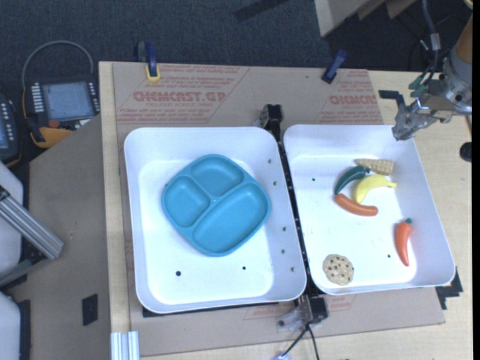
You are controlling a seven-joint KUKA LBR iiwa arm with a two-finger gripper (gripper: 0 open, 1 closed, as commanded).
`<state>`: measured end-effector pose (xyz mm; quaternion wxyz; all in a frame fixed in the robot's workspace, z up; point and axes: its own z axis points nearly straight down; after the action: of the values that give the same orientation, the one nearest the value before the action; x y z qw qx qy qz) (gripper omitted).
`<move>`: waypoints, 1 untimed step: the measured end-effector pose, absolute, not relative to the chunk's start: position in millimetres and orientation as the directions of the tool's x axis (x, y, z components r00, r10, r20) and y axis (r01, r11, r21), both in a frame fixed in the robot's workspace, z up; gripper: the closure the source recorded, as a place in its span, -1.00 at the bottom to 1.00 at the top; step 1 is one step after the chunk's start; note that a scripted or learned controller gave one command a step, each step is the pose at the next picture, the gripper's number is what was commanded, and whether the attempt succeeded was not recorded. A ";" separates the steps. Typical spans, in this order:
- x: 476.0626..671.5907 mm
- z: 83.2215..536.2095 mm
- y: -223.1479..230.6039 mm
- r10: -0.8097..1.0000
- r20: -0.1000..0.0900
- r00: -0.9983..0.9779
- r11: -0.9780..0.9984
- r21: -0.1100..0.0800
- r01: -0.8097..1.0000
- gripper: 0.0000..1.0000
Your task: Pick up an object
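You have 2 shallow white bins side by side on the brown cardboard-topped bench [225, 88]; the left white bin [142, 171] holds a blue plastic divided plate with 3 compartments [216, 203], lying roughly in its middle.

The right white bin [315, 148] carries the loose pieces. Look toward its far half for a cluster: a pale tan ridged wafer-like piece [374, 166], a yellow toy banana [370, 187], a dark green curved toy piece [349, 178] and an orange-red toy sausage [355, 205], the last 3 touching or nearly so, with the sausage on the near side. An orange toy carrot with a green top [403, 241] lies apart near the right wall; a round tan cookie with dark chips [338, 268] lies near the front wall.

The grey two-finger gripper [405, 128] sits over the far right corner of the right bin, just at its rim, well apart from every piece; you cannot tell from this slant how far its fingers stand apart, and nothing is visibly between them.
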<state>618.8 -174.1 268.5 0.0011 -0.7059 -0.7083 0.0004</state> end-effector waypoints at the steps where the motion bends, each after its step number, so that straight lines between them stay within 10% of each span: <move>1: 623.2 253.3 -122.5 1.000 0.002 -0.005 0.005 -0.002 1.000 1.00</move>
<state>623.2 -122.5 253.3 0.0013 -0.7052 -0.7090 0.0001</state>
